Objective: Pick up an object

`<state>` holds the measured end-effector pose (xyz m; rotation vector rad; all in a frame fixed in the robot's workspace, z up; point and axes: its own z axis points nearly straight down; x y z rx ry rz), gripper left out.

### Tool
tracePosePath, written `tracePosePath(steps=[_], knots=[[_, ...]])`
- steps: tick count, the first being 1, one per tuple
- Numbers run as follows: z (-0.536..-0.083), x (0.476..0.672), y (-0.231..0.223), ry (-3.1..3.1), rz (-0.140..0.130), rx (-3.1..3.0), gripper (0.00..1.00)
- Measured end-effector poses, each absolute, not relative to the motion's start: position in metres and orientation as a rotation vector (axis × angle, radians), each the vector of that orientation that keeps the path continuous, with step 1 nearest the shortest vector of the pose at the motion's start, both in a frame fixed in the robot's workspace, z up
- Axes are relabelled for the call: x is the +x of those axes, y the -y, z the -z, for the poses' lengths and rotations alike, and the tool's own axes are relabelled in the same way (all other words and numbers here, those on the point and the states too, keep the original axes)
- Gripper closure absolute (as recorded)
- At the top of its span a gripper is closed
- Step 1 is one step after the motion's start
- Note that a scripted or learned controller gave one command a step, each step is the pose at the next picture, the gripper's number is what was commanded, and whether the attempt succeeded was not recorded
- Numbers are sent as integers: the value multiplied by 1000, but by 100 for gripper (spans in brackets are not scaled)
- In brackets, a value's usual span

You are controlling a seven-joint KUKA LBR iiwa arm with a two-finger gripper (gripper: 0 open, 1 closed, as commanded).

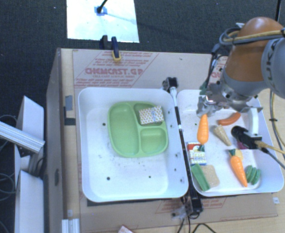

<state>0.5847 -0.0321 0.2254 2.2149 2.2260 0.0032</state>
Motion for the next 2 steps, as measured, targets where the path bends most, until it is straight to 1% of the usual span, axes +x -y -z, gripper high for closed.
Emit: tracePosePath(steps=[1, 2], knots=[[-243, 551, 35, -2222, -2, 2220, 100], [-253, 487, 31, -2223, -2, 2219, 100]])
